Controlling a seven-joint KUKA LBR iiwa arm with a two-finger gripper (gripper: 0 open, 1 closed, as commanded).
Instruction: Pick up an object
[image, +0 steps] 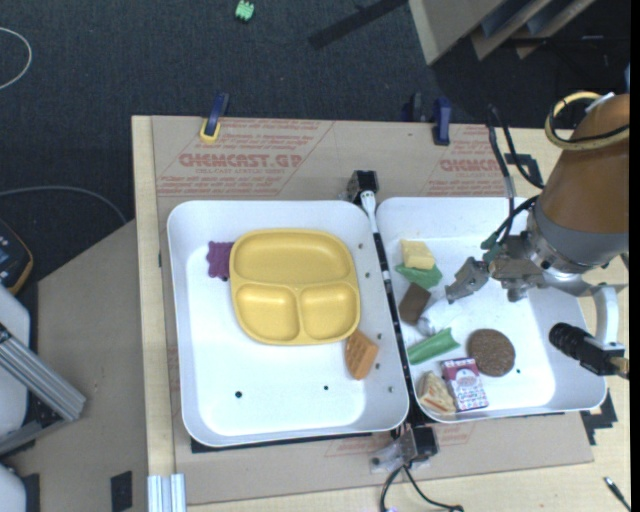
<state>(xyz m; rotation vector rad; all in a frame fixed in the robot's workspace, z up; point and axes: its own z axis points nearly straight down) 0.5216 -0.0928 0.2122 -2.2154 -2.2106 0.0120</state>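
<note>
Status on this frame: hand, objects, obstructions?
Hand over right bin, nothing visibly held. Brown disc, green piece lie loose below. No obstruction seen.

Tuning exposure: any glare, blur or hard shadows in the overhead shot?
Camera view: even, soft lighting; the white right bin is bright but keeps detail; the yellow divided plastic plate casts a faint shadow; the small items are sharp; the gripper is slightly soft.

The bench (300, 150) is a pale board printed with red lettering, held by a yellow clamp (212, 125) and a blue clamp (441, 120) at its far edge. Around it lies dark carpet (100, 60) — a thin white cable (20, 45) loops across it, and an aluminium rail (35, 375) angles in at left.
</note>
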